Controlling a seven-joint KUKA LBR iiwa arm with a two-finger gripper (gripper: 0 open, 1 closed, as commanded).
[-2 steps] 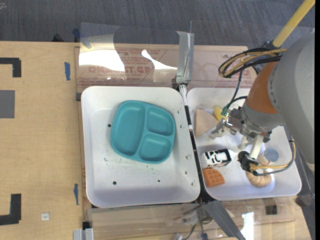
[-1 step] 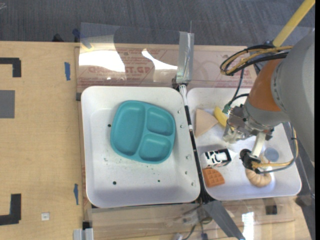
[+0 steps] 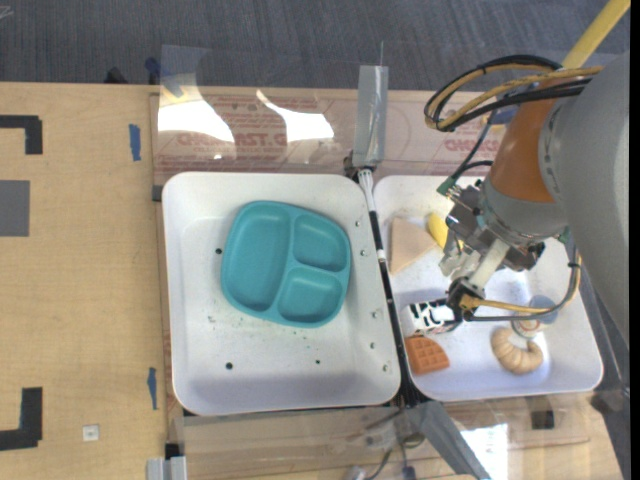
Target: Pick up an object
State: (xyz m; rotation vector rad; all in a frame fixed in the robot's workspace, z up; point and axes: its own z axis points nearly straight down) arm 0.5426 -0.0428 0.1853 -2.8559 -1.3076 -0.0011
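Observation:
My gripper [image 3: 463, 271] hangs over the middle of the right bin [image 3: 575, 368], pointing down and to the left. Just below and left of it lies a small black-and-white object [image 3: 430, 314]. A tan wedge [image 3: 405, 243] rests at the bin's left wall, with a yellow piece [image 3: 437, 230] beside it, partly behind the wrist. An orange waffle-like square [image 3: 428, 354] sits at the front left. At the front right is a beige croissant-shaped item [image 3: 517, 351]. A pale blue item [image 3: 541, 306] peeks out by the arm.
The left bin [image 3: 190, 298] holds a teal divided plate [image 3: 286, 263] near its middle. A raised rim [image 3: 378, 268] separates the two bins. Yellow and black cables loop above the wrist.

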